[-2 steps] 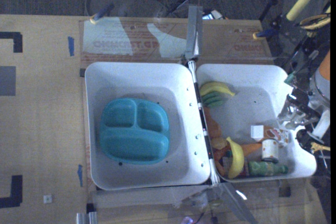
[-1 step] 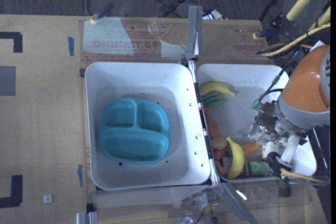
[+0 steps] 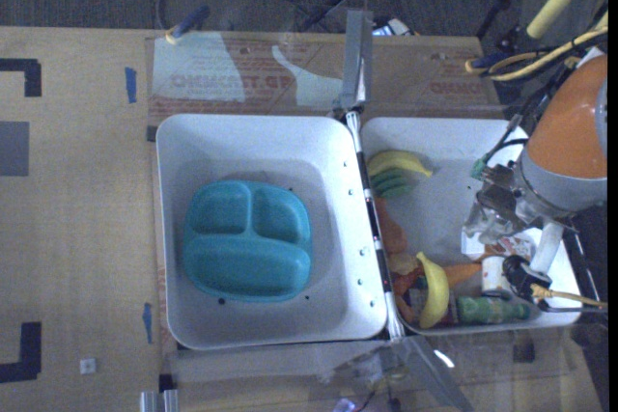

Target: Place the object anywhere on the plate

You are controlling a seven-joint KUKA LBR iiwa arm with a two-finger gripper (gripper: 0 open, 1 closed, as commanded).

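A teal divided plate (image 3: pixel 248 239) lies in the left white bin (image 3: pixel 183 142) with nothing on it. My gripper (image 3: pixel 486 232) hangs low over the right side of the right bin (image 3: pixel 444 132), pointing down at bare floor. Toy food lies to its left and in front of it. A yellow banana (image 3: pixel 398 162) rests on a green piece (image 3: pixel 390 182) at the bin's back left. A second yellow banana (image 3: pixel 435 289), an orange piece (image 3: pixel 390 232) and a green cucumber (image 3: pixel 490 310) lie along the left wall and front edge. Nothing shows in the gripper.
The grey arm with its orange band (image 3: pixel 572 135) comes in over the right bin's right rim. A raised divider (image 3: pixel 372 227) separates the two bins. Cables and stand legs (image 3: pixel 521 63) lie beyond the bins at the back.
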